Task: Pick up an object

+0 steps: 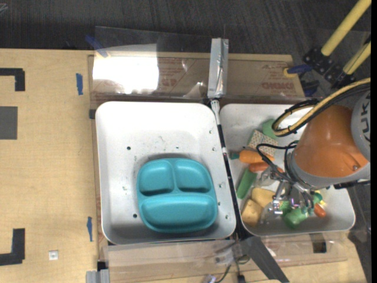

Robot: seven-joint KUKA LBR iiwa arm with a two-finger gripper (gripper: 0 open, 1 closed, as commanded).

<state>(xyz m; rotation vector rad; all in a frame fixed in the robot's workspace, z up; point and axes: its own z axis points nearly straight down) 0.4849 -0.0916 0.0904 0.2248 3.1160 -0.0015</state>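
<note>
2 white bins sit side by side on my table, and I start at the near edge. At about 5 o'clock in the view, my hand is down in the right bin, among a heap of small toy pieces. I cannot tell from here whether my hand is apart or together; clutter and metal parts hide it. Just at its 9 o'clock lie 2 yellowish chunks, and at its 3 o'clock a green piece with an orange bit beside it. Slightly farther, at 11 o'clock from my hand, lie an orange carrot-like piece and a long green piece. My orange wrist band rises above them. The left bin holds a teal divided tray, lying toward its near side. Beyond both bins, at 12 o'clock, stands a clear plastic sheet over cardboard.
</note>
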